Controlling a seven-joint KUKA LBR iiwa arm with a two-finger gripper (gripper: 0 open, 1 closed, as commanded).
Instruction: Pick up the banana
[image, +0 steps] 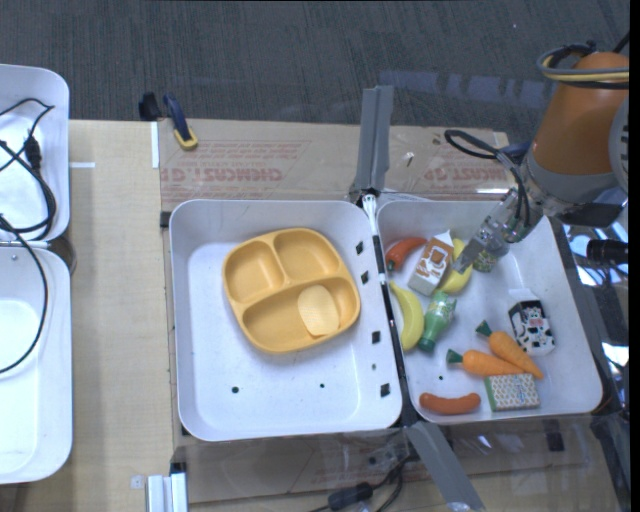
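Observation:
The banana (408, 316) lies in the right bin (575, 300), along its left wall, next to a green bottle (436, 322). My gripper (482, 256) hangs low over the middle of that bin, up and to the right of the banana and apart from it. Its tip is just beside a second yellow piece (457, 279) that is half hidden behind a small orange-and-white carton (432, 264). I cannot make out anything held between the fingers.
The right bin also holds a red pepper (403, 248), two carrots (492, 362), a sausage (450, 403), a cow-patterned box (529, 327) and a sponge-like block (514, 392). In the left bin (200, 380) lies a yellow divided plate (272, 272) with a pale slice (320, 310).

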